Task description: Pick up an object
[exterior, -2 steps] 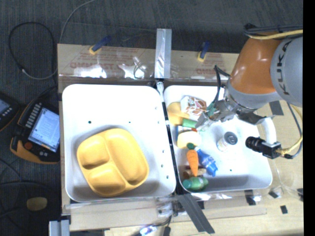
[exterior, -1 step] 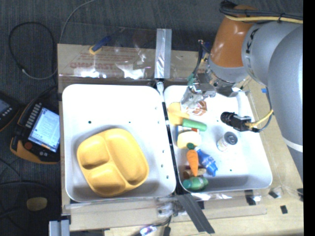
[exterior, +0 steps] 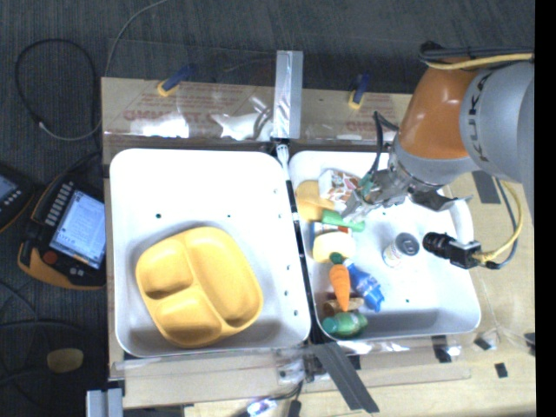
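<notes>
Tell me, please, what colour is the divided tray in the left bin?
Yellow. The divided tray shows clearly in the camera view.

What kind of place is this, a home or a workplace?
Probably a robotics lab: a KUKA arm reaches over two white bins, a teach pendant lies beside them, and cables cross the carpet.

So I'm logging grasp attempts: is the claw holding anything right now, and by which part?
Cannot be told. The claw is down among the items at the back of the right bin, near a colourful packet, but no grip is visible.
</notes>
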